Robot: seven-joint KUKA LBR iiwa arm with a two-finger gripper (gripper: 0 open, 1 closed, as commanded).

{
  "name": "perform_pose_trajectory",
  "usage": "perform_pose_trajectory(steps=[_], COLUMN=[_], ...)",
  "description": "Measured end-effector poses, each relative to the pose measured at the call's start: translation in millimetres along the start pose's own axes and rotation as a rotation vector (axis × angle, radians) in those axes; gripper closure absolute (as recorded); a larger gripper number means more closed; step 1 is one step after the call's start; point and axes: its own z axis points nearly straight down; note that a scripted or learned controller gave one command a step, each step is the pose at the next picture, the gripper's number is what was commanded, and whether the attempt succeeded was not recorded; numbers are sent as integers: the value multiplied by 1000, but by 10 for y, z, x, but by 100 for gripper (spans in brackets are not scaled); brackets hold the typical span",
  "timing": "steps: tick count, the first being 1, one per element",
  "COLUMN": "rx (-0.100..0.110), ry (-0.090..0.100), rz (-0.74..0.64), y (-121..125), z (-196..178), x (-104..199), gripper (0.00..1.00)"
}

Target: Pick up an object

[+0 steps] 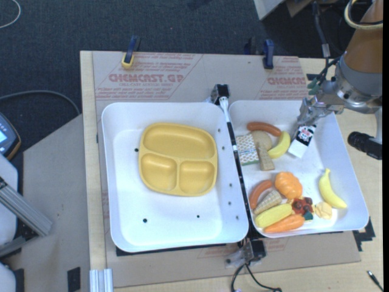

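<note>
The right white bin [349,163] holds several toy foods: a red sausage [264,127], a small banana [280,145], a brown cracker slab [265,152], a green-and-white packet [246,149], an orange [287,184], a second banana [331,190], a corn cob [273,215] and a carrot [283,225]. My gripper [307,121] hangs over the bin's far side, pointing down. Directly beneath it is a small white item with black marks [301,142], tilted, its top meeting the gripper's tip. Whether it is gripped or resting on the bin floor is unclear.
The left white bin [121,212] holds a yellow divided plate [178,159]. A cone-shaped toy [267,201], dark red berries [301,206] and a pale yellow piece [324,210] crowd the right bin's near end. Clamps [129,53] [268,53] grip the board's far edge.
</note>
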Motion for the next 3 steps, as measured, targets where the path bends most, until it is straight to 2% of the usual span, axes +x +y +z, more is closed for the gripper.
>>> perform_pose_trajectory(steps=[2, 3], rx=[6, -1], ry=[2, 2], rz=[0, -4], y=[223, 447], z=[198, 129], x=[952, 1507], gripper=[100, 100])
